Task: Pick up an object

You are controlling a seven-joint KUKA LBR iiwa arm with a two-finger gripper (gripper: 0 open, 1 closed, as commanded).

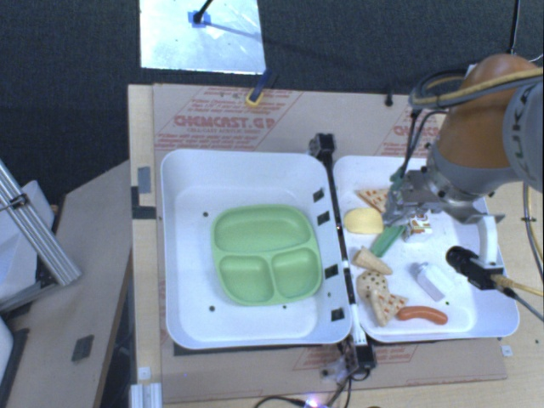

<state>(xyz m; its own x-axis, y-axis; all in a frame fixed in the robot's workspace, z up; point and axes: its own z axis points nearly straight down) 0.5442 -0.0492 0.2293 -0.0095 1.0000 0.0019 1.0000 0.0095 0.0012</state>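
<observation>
The two-finger gripper [406, 215] hangs low over the right-hand shallow white bin [493, 313], at that bin's upper middle, and whether it is spread or pressed together I cannot tell, since the grey wrist and a small white printed block hide its tip. Just beside the gripper, toward the bin's divider side, lies a green stick-shaped piece [385, 240], slanted, its upper end reaching under the tool. Next to that, nearer the divider, sits a pale yellow rounded toy [363, 221], and above it in the bin a flat orange triangular cracker-like piece [373, 198]. Lower in the same bin lie a tan wedge [371, 261], a yellow holed cheese-like chunk [379, 295], a small grey-white block [428, 280] and, nearest the bin's front rim, an orange-red sausage shape [422, 315]. The left-hand white bin [183, 228], touching the right bin along the black-clipped divider, holds a light green three-compartment plastic tray [264, 254]
</observation>
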